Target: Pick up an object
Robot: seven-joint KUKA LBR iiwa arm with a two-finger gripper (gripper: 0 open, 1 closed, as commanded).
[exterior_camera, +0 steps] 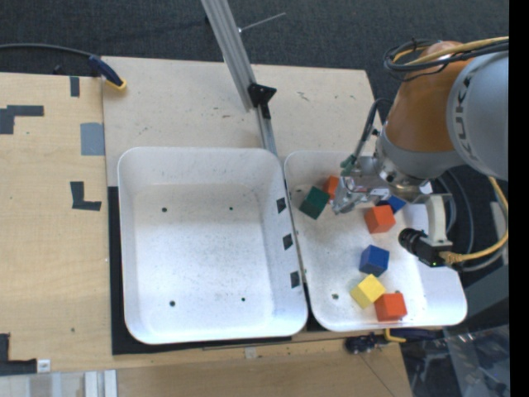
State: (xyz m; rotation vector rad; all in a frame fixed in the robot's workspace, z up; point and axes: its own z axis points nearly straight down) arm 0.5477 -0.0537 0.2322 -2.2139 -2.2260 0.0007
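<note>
Low over the right bin [326,308], the gripper [345,201] sits just beside the green block [314,203], at that block's right; whether anything is between its tips I cannot tell; the green block lies tilted, corners turned diagonal to the bin wall, with no clear long axis; an orange block [379,218] lies near; blue block [374,260], yellow block [369,290] and another orange block [391,306] lie further toward the front.
</note>
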